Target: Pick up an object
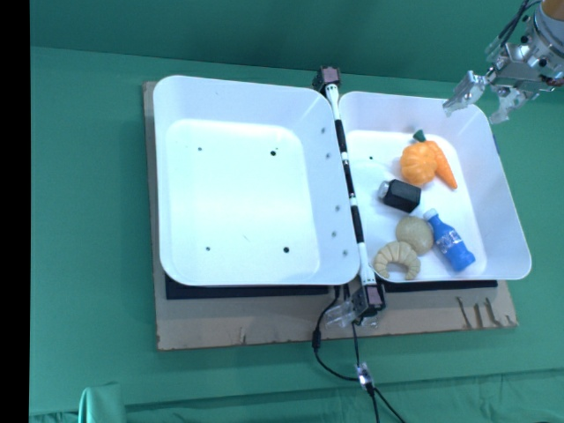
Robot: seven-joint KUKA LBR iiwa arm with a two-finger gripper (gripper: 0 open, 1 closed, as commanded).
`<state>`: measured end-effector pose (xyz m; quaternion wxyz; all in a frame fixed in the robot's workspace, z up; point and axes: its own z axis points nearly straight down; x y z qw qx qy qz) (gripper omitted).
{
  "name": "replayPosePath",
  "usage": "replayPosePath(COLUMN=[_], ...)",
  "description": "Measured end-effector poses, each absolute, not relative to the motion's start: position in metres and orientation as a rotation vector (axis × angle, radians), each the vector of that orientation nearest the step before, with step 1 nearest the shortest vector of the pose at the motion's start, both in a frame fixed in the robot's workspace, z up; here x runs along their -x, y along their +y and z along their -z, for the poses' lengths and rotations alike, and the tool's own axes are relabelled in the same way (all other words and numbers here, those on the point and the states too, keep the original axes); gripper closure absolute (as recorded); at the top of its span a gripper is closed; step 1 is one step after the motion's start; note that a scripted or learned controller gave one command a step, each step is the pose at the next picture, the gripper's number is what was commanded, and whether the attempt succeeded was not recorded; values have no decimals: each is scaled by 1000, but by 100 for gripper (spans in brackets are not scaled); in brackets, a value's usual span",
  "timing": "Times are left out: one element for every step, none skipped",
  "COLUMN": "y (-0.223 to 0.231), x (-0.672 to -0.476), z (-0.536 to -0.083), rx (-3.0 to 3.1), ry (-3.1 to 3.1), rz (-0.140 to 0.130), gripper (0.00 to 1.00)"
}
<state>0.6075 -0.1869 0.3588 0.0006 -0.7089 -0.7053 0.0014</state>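
The right bin (502, 192) holds an orange pumpkin (419, 164), an orange carrot (445, 167) beside it, a black block (400, 195), a tan round bun (413, 233), a croissant (398, 260) and a blue bottle (450, 240). My gripper (481, 97) hangs above the far right corner of that bin, up and to the right of the pumpkin. Its two fingers stand apart and open, with nothing between them.
The left bin (242, 192) sits beside the right one, split from it by a black-and-white rod (346, 166). Both rest on a brown cardboard sheet (264, 329) over green cloth. A cable (339, 373) trails off the front edge.
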Motion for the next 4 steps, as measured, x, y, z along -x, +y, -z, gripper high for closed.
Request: replayPosePath(y=[-187,-184,-178,-179], x=[-608,-612,-614,-620], z=[-359,-298,-253,-213], rx=[2226,2223,2222,2228], ry=[-2215,-2215,-2216,-2220], rz=[-4,-7,-7,-4], gripper=[0,0,0,0])
